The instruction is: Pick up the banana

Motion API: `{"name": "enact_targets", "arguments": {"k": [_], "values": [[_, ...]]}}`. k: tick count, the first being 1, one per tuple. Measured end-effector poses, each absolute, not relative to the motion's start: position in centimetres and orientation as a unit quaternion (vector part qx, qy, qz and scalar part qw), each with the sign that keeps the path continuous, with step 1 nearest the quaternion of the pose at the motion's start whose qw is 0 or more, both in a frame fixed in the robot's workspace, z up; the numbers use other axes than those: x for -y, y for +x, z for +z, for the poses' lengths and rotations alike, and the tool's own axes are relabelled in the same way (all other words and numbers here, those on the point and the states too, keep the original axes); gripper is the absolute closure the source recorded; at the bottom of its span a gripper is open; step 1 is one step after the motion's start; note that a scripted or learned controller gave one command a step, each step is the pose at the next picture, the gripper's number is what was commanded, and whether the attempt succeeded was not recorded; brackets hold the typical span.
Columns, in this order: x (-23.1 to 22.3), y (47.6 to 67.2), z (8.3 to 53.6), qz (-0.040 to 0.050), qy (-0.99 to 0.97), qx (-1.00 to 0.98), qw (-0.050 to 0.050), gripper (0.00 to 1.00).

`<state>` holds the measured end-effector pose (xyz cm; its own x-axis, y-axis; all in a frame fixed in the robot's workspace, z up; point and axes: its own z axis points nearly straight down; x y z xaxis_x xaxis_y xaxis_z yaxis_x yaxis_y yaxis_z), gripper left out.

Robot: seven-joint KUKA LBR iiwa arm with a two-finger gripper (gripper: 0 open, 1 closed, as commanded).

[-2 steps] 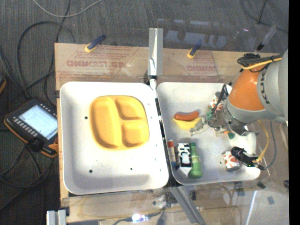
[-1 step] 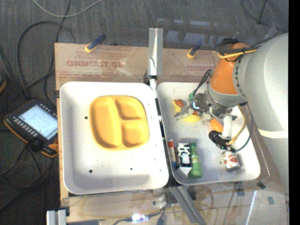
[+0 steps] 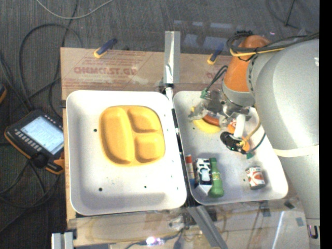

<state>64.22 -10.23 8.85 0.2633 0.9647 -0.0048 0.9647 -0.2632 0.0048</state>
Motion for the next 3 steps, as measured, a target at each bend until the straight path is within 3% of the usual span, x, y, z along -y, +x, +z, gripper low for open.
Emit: {"name": "enact_targets", "arguments": {"k": [1, 2, 3], "values": [[7.2, 66.8, 18.4, -0.0021, 0.808, -0.589, 0.001, 0.0], [9.9, 61.5, 8.9, 0.0026, 0.713, -0.701, 0.003, 0.0], [9.9, 61.6, 9.9, 0.0035, 0.713, -0.701, 0.004, 1.0]]}}
